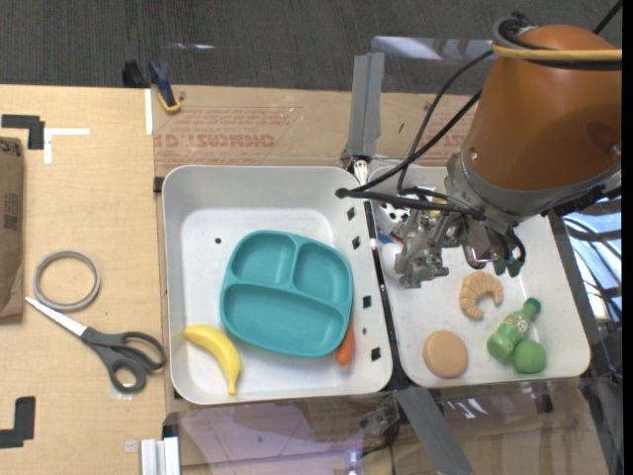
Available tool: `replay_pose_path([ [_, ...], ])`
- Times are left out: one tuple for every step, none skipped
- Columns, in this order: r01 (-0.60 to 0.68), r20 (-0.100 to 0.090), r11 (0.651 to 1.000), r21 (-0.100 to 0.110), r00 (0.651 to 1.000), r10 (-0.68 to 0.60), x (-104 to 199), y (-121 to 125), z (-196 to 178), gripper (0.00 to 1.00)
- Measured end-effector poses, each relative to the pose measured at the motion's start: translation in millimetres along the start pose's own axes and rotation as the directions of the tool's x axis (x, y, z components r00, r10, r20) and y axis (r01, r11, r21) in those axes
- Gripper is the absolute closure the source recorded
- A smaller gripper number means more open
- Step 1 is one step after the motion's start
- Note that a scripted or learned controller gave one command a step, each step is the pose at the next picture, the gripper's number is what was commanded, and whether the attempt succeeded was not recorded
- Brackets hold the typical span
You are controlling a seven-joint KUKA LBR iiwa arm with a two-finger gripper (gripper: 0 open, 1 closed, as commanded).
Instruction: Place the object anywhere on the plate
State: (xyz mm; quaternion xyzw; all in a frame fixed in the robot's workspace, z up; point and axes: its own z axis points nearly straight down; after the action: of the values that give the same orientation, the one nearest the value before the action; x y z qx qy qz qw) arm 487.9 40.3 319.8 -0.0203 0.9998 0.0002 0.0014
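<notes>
Robot fingers (pixel 420 265), state unclear, hover left of croissant (pixel 482 293); a mistimed grab could miss it, leaving the teal plate (pixel 287 295) bare.

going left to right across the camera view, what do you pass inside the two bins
banana → teal plate → carrot → gripper → round bun → croissant → green bottle

Plate (pixel 287 293) in left bin (pixel 188 216) (banana (pixel 218 354) beside it)
</notes>
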Motion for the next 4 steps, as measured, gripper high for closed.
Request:
replay_pose_path([
  [0.269, 0.0, 0.963, 0.0, 0.963, -0.269, 0, 9, 7, 1.0],
  [0.566, -0.001, 0.825, -0.002, 0.825, -0.566, -63, 2, 97, 1.0],
  [0.593, -0.001, 0.805, -0.002, 0.805, -0.593, -9, -4, 58, 1.0],
  [0.751, 0.002, 0.66, -0.001, 0.66, -0.751, -29, -46, 25, 1.0],
])
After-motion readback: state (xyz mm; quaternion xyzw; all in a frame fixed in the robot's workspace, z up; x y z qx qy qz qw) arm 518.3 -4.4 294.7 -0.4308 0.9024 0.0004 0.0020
